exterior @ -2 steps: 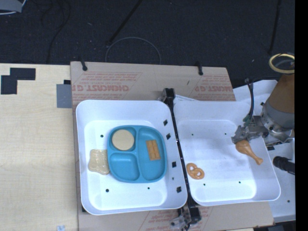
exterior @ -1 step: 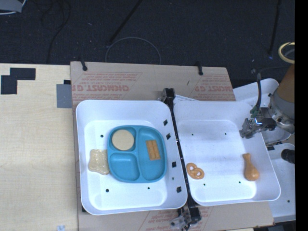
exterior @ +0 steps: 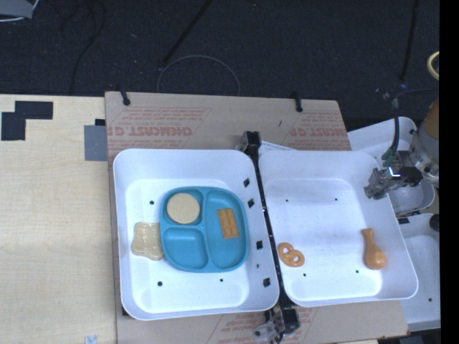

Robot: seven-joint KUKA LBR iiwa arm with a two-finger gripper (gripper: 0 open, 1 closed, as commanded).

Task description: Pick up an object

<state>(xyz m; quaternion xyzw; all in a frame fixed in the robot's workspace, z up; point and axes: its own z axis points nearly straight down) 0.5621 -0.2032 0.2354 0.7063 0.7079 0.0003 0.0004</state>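
Two-finger gripper (exterior: 378, 185) hanging at the 3 o'clock edge of the right-hand shallow white plastic bin (exterior: 337, 165), just above the rim, holding nothing visible; too small and dark to say how the tips stand.

Nearest candidate: tan plastic drumstick-shaped toy (exterior: 372, 249), lying flat at about 4 o'clock on the right bin's floor, near the wall and toward 6 o'clock from the gripper, thin end pointing to 12, fat end to 6. Probably light, hard, smooth and a bit slippery; best pinched across the narrow neck just above the bulb, where closing should not squeeze it out sideways. Wall close by, so little room on that side.

Second option: small orange pretzel-shaped toy (exterior: 290, 255), at 7 o'clock in the same bin, well apart from the drumstick. Looks flat and thin, likely awkward to get under.

Over in the left-hand white bin (exterior: 136, 170): blue 3-compartment plastic tray (exterior: 193, 253) with a round tan disc (exterior: 182, 208) at its 11 o'clock, an orange ridged cracker-like strip (exterior: 228, 223) at 2 o'clock, and a pale yellow flat piece (exterior: 147, 240) touching the tray's 9 o'clock edge.
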